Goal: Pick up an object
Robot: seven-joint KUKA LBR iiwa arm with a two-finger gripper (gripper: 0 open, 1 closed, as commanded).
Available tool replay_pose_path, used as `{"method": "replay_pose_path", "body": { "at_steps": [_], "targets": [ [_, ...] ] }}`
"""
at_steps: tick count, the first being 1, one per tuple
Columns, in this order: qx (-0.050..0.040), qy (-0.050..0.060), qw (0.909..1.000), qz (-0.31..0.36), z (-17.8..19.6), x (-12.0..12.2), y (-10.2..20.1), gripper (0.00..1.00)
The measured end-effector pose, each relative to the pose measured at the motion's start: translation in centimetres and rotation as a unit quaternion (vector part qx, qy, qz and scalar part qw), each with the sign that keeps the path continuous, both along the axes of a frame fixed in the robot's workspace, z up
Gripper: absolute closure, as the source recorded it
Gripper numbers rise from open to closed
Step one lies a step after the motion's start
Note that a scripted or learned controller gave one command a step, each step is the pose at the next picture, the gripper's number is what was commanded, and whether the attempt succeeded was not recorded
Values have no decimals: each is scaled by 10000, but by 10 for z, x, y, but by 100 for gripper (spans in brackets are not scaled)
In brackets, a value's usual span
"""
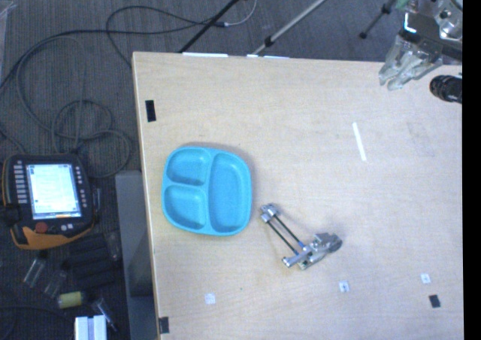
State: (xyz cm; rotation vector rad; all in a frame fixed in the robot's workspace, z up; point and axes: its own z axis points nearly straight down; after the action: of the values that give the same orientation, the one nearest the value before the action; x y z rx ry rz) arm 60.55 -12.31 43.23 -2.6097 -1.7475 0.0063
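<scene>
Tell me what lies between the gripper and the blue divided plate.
In the camera view, bare tabletop lies between the gripper and the blue divided plate; a white strip lies just beside that line.

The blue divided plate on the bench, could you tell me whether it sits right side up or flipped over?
Right side up. The blue divided plate shows its three hollow compartments and raised dividers facing the camera, lying flat on the bench.

Blue plate (208, 190), seemingly silvery clamp (299, 240)

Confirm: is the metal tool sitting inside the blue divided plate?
No, the metal tool lies on the bare tabletop just right of the blue divided plate, outside its rim.
</scene>
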Motion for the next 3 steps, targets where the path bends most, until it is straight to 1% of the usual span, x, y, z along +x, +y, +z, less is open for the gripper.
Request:
{"method": "replay_pose_path", "body": {
  "at_steps": [1, 2, 3],
  "targets": [
    [-9, 6, 9890, -1480, 0, 2, -19, 100],
    [-19, 3, 9795, -2014, 0, 48, -35, 100],
    [-16, 8, 9377, -3474, -1, 48, -65, 100]
  ]
}}
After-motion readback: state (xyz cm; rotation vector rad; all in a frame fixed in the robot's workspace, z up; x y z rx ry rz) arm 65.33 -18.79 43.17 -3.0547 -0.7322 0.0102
